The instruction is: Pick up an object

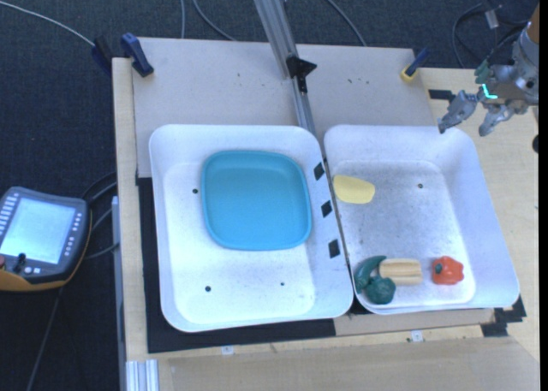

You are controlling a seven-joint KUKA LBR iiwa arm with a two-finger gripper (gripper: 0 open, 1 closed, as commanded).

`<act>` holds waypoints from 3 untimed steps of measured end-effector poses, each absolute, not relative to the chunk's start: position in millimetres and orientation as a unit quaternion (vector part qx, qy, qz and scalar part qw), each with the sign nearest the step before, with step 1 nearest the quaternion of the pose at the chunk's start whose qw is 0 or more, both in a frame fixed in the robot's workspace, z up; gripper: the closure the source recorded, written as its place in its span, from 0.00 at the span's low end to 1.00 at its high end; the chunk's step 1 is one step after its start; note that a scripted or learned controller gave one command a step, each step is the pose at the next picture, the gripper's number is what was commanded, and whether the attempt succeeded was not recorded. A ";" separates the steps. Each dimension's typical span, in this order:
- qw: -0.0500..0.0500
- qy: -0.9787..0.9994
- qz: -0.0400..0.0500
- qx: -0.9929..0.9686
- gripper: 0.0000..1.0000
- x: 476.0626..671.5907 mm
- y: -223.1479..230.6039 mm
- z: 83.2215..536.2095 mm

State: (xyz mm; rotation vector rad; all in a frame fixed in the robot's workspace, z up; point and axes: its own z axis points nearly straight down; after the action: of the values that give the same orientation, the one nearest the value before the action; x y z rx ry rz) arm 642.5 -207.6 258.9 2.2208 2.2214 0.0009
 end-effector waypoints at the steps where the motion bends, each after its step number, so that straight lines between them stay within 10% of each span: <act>1: 0.000 0.707 0.000 0.707 0.00 642.5 -207.6 258.9; 3: -0.002 0.707 -0.001 0.707 0.00 634.1 -201.1 139.6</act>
State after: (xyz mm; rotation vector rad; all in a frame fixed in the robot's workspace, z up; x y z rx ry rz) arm 634.1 -201.1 139.6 2.2239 2.2248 -0.0041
